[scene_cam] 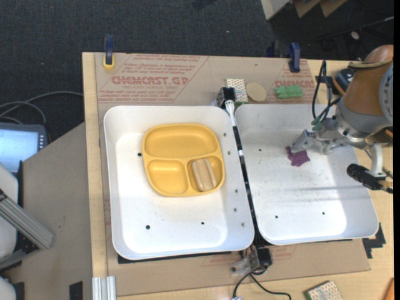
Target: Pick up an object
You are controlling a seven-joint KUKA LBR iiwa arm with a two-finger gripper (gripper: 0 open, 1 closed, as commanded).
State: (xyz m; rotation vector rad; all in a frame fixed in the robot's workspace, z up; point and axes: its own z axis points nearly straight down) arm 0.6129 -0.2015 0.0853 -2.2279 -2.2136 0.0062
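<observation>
Where the right bin (312, 224) bears it — purple object (299, 157) just below-left of the hand (304, 143), grip state unclear.

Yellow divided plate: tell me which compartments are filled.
One is filled. The yellow divided plate in the left bin holds a tan bread-like piece in its lower right compartment; the other two are bare.

Glossy, probably plastic yellow tray (181, 144)
</observation>
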